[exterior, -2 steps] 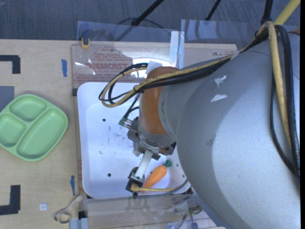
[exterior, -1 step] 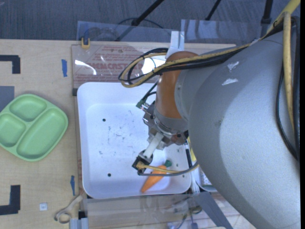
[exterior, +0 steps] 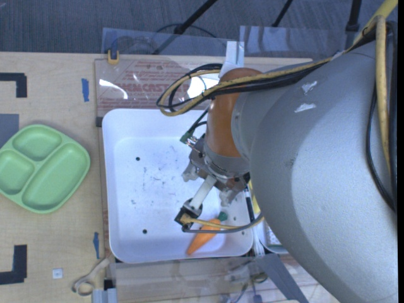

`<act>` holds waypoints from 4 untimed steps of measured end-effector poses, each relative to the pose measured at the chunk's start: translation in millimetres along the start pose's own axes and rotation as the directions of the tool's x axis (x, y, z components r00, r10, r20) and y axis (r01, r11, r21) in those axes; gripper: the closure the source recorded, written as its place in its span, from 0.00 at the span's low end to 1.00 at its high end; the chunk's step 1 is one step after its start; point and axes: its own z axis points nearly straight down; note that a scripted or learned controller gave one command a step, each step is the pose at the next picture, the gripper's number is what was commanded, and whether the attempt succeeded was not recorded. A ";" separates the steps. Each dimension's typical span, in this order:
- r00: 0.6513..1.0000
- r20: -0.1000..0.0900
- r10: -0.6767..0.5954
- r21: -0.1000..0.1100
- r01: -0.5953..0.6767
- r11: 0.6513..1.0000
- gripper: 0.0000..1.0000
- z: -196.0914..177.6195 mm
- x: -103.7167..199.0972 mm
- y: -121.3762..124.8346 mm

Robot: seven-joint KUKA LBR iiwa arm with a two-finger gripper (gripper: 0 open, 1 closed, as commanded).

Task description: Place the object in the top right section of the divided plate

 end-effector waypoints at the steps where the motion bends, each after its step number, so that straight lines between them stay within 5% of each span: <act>1: 0.990 -0.001 -0.139 -0.001 0.139 0.990 0.00 -87.7 26.8 -66.2; 2: 0.990 0.000 -0.139 -0.001 0.139 0.990 0.00 -87.6 26.8 -66.1; 3: 1.000 -0.001 -0.002 -0.002 0.002 1.000 0.00 -277.1 12.3 -8.6; 4: 0.994 0.001 0.114 0.000 -0.114 0.994 0.00 -276.6 6.7 -23.6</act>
